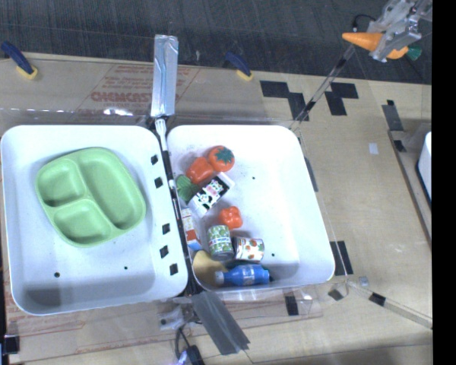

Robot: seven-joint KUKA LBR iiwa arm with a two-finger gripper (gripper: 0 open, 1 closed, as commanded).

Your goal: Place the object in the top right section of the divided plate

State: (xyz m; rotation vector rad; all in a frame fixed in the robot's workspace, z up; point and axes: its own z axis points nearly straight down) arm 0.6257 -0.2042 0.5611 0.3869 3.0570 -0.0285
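One orange carrot toy (362, 40), held by the gripper (391, 33) between its fingers, looks light, stiff and somewhat slippery, so a middle grip suits the green plate (91, 195).

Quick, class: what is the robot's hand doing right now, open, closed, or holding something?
Hand: up at the far right above the bench, with an orange carrot-like toy between its fingers.

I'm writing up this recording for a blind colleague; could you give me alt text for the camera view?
Two shallow white bins sit side by side on a bench: the left bin holds a green divided plate, the right bin a cluster of toy foods, including an orange pepper and a blue bottle. The gripper hangs at the upper right beyond the bins, with something orange at it.
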